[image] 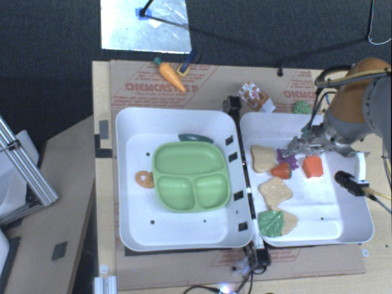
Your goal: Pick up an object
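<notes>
Nearest you, a green leaf (270,222) lies in the right bin (352,228). Your arm (358,97) reaches in low from the right; gripper (293,147) sits over a purple toy (286,158). Finger state: cannot tell.

Two white bins (184,241) — one green plate (190,176), one carrot (171,76)

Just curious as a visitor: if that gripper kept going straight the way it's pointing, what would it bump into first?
Probably the purple toy just ahead of the gripper, with a red piece right beyond it. Depth is hard to judge from above.
</notes>
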Motion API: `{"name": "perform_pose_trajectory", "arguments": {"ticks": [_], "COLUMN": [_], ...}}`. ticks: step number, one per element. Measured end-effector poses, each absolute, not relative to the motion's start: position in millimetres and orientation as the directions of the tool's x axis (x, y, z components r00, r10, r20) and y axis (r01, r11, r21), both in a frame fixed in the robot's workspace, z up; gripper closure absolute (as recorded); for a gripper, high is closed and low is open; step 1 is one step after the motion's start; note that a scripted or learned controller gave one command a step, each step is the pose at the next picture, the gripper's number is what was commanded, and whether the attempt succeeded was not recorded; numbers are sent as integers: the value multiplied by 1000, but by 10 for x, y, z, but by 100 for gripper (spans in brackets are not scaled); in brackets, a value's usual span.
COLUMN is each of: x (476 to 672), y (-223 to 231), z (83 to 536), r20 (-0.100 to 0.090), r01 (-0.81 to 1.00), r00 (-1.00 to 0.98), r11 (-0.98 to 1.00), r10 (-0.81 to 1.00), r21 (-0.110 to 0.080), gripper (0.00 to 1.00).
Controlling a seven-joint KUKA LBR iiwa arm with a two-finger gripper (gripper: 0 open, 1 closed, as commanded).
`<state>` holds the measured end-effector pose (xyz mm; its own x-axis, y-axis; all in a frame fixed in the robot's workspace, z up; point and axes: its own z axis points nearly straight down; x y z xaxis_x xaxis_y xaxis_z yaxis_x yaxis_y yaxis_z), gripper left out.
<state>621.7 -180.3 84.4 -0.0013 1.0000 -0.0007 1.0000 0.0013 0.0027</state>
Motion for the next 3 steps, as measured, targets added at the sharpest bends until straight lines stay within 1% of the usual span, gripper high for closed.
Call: {"name": "perform_pose_trajectory", "arguments": {"ticks": [1, 2, 3], "x": [6237, 6242, 6256], "y": [-1805, -1906, -1951], "z": [978, 1504, 2156], "r20": [-2, -2, -3], "r01": [1000, 1000, 1000], "r00": [-2, -1, -3], "r11": [2, 1, 3], "r10": [1000, 1000, 1000], "r21": [9, 7, 9], "gripper": [100, 100, 100]}}
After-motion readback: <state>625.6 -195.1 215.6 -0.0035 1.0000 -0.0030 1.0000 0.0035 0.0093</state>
